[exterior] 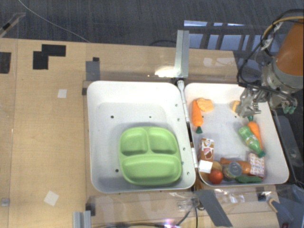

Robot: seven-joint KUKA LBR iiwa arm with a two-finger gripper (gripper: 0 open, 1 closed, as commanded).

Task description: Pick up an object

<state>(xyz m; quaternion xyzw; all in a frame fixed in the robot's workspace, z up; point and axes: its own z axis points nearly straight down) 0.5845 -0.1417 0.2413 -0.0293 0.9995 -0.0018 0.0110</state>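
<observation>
**Claw low over the right bin's upper right corner**

At centre-left of the frame, the left bin (pixel 102 99) holds a green divided plate (pixel 150 155) in its lower half. Right of the shared wall, the right bin (pixel 221 132) carries the toys: an orange carrot (pixel 197 114) lies along the wall with a pale orange piece (pixel 205 104) touching its top. Lower down sit a small brown carton (pixel 207 148), a white block (pixel 205 166), a red tomato (pixel 216 176), a grey-topped can (pixel 232 170) and a patterned packet (pixel 256 165). Further right, a green bottle (pixel 250 139) lies slanted beside a second carrot (pixel 255 131).

Upper right, the gripper (pixel 249 106) hangs just above that carrot's green top, near a small yellowish piece (pixel 234 106) at its left. How far its tips are spread cannot be told, and nothing is seen gripped in it.
</observation>
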